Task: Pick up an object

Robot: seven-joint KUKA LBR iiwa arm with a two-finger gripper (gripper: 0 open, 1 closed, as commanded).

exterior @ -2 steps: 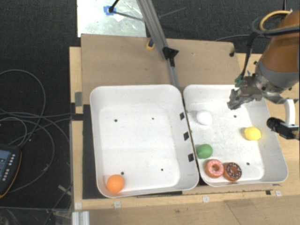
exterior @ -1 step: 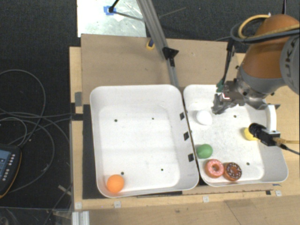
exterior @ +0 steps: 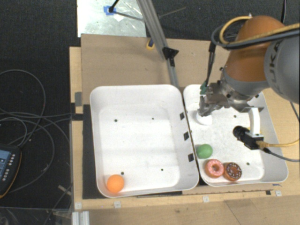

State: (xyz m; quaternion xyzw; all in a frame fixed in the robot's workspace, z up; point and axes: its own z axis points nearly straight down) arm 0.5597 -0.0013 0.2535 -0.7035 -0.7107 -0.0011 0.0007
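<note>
My gripper (exterior: 204, 111) reaches down into the right bin (exterior: 272, 172) near its back left corner. A small white round object (exterior: 204, 120) lies directly under its tip; whether they touch is unclear. A green ball (exterior: 204, 150) lies in front of it in the same bin. A pink frosted donut (exterior: 214, 168) and a brown chocolate donut (exterior: 232, 171) rest side by side near that bin's front edge. An orange ball (exterior: 115, 183) sits in the front left corner of the left bin (exterior: 136, 95).
The grey arm with its orange band (exterior: 255, 46) covers the back right of the right bin. A black cable fitting (exterior: 243, 135) hangs over that bin's middle. A slanted metal pole (exterior: 157, 29) crosses the bench behind the bins.
</note>
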